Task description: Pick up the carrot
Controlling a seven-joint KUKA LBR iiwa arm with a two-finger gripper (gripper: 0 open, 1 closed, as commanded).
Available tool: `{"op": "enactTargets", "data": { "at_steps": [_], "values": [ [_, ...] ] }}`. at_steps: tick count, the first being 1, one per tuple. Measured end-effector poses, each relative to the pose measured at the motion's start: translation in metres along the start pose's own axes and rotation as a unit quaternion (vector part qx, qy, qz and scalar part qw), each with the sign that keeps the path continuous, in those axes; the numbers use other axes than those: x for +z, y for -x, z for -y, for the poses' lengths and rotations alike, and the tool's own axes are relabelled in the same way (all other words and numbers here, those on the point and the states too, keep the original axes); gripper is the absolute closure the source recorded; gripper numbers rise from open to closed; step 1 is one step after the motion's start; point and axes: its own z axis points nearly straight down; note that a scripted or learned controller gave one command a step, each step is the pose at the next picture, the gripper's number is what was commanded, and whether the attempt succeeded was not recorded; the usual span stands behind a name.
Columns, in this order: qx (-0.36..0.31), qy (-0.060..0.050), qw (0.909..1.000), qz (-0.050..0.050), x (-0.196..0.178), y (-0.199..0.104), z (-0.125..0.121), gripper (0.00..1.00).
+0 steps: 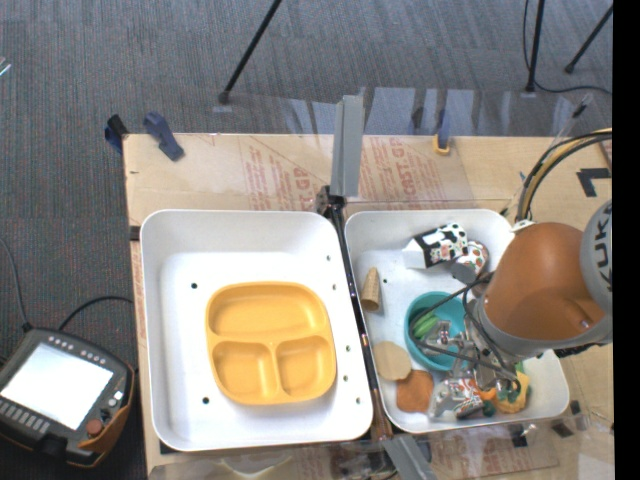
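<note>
The gripper (462, 368) is hanging low over the right bin (400, 230) — its grasp impossible to tell — above a clutter of toys, with an orange carrot-like piece (486, 396) lying just beside it.

Grey ribbed carpet (120, 48) covers the floor at the far side and left. Black stand legs (255, 38) slant across it, with more at the far right (545, 28). The cardboard-topped bench (230, 173) fills the near middle, evenly lit.
</note>
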Motion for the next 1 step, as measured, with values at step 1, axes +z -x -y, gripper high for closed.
{"op": "enactTargets", "data": {
  "at_steps": [1],
  "values": [
    [-0.113,-0.001,0.9936,0.002,-0.0007,0.0047,0.0464,0.00]
  ]
}}
